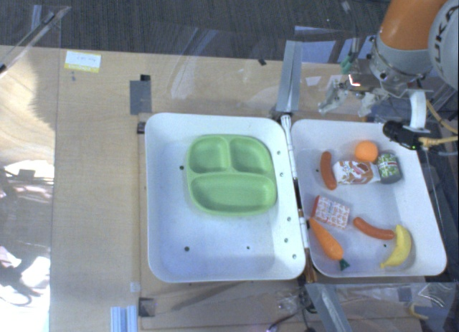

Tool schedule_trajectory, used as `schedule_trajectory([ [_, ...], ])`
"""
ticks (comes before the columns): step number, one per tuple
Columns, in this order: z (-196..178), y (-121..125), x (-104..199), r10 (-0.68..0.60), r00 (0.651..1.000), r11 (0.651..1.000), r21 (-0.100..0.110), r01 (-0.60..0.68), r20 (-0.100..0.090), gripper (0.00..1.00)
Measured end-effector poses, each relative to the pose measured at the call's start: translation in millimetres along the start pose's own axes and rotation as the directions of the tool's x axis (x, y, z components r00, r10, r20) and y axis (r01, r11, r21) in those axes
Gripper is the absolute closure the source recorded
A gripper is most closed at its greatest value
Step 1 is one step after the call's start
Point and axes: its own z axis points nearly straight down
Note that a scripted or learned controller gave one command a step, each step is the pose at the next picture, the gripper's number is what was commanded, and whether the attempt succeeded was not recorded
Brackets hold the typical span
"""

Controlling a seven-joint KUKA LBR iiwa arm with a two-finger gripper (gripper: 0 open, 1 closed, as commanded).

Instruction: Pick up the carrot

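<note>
The carrot [328, 239] lies in the right bin [427, 201], hard against that bin's left wall near its front corner, slanted with its green stub toward the front and its orange body running back toward the wall. Taking the carrot as the landmark: a red-and-white checked packet [332, 211] sits just behind it, almost touching its upper end; a red sausage [373, 228] lies to its right, and a banana [399, 246] beyond that; a second sausage [328, 170], a pouch [354, 173], an orange ball [366, 151] and a dark can [389, 168] sit farther back. The gripper [343, 92] hangs well behind the carrot, past the bin's far rim, and holds nothing that I can see; whether its fingers are parted or closed I cannot tell, as the tip is small and blurred against the bench. The step in hand is the approach (nothing is grasped yet). To do it well, I judge the arm should come down over the carrot's thicker middle with the jaws set across its slanted axis, not along it, so 1 finger slips between carrot and wall without striking the rim, and the other clears the packet. The green tray [231, 174] in the left bin [172, 237] plays no part.
</note>
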Motion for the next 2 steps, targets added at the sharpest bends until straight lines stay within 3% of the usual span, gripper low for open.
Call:
schedule_trajectory([
  [1,75.9,-57.5,-17.9,-0.071,0.997,0.997,0.000,0.071,0.000,0.00],
  [2,161.7,-7.5,-61.7,-0.146,0.989,0.989,0.001,0.146,0.001,0.00],
])
